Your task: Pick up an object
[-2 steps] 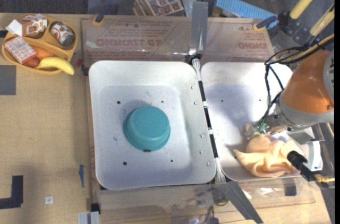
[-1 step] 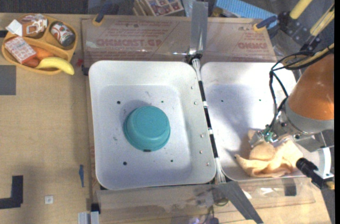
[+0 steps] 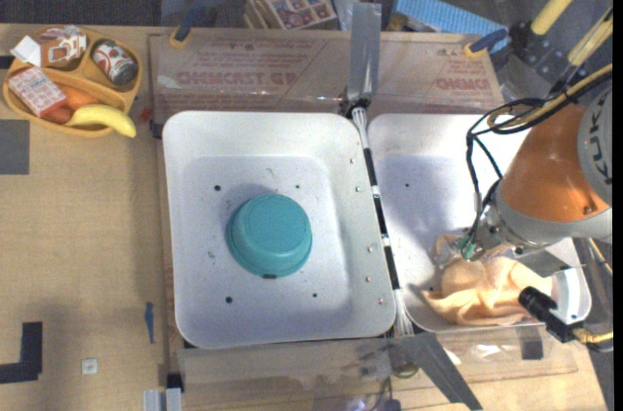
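Arm: grey with an orange band (image 3: 555, 180), seen reaching in from the right over the right-hand shallow white bin (image 3: 419, 166).
Tool (image 3: 474, 248): lowered at the near end of the right bin, just above a crumpled pale peach cloth-like object (image 3: 477, 292); finger state cannot be told.
Peach object: lying in the near right part of the right bin, partly covered by the wrist.
Left white bin (image 3: 195, 156): a teal round upturned bowl (image 3: 271, 235) is seen near its middle.
Surface, far left: yellow tray (image 3: 19, 97) with a banana (image 3: 102, 118) and small items.

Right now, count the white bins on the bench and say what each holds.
2. The left bin holds a teal bowl; the right bin holds a tan cloth-like object, partly hidden under the arm.
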Tool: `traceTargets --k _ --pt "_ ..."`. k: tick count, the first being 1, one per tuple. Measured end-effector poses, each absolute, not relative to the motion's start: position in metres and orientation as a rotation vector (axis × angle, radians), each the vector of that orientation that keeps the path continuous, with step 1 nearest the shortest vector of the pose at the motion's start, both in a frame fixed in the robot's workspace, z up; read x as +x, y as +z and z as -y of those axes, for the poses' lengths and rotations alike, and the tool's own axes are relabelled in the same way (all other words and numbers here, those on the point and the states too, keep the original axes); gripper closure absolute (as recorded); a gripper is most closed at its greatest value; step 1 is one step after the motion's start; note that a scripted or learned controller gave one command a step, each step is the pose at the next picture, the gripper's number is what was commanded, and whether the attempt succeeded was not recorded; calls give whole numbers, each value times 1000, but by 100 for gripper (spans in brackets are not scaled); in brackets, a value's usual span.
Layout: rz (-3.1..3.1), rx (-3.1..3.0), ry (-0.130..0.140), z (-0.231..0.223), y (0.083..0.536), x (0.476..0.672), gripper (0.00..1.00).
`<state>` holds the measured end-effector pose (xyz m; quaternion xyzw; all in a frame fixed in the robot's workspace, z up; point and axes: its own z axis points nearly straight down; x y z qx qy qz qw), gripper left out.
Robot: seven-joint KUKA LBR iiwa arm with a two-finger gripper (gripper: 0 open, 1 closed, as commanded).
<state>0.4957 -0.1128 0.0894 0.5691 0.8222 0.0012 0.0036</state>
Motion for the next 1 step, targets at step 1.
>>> traceTargets --k 1 --pt "-2442 1958 6 101 89 512 0"
